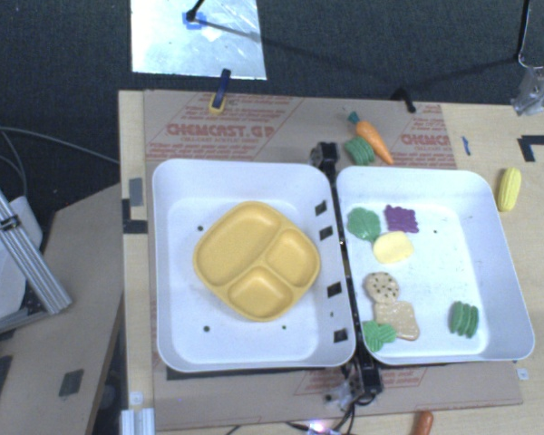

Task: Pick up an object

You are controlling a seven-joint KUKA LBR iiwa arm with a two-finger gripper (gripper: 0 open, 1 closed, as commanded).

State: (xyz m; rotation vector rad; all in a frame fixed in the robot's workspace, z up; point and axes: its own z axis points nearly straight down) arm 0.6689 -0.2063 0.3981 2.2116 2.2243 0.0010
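Observation:
The right bin [490,243] holds several toy foods along its left side: a green leaf [364,223], purple grapes [400,217], a pale yellow round piece [392,247], a speckled cookie [381,286], a tan cracker [399,319] and a second green leaf [377,334]. A green pod piece [463,319] lies near the bin's front right corner. The gripper [537,87] hangs at the top right of the view, beyond the bench's far edge, well away from both bins, with nothing seen in it.
The left bin [177,207] holds a yellow divided plate [257,259]. A toy carrot [372,139] lies on the cardboard behind the bins, a yellow corn piece [509,189] lies right of the right bin, and a small orange item [422,421] sits at the front edge.

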